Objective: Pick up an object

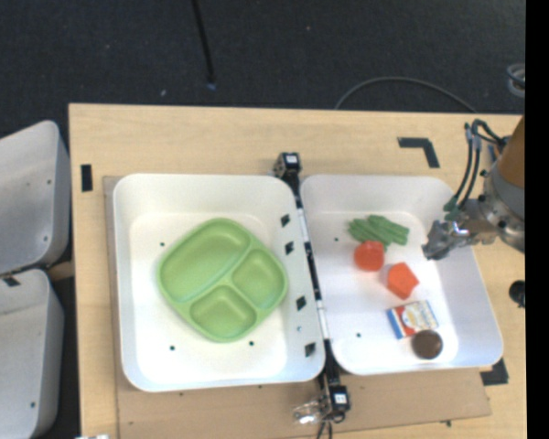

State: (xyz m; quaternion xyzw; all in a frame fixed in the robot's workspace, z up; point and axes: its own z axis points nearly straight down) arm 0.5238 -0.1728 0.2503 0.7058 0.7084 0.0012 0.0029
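Single fixed camera above bench (256, 144); looks down at slant; both bins (128, 273) framed.

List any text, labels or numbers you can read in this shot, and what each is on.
No text here can be read.
The small box in the right bin: red, white and blue printing, too small and blurred to make out.
The green divided plate, green vegetable, red piece, orange block and brown round thing: no visible markings.
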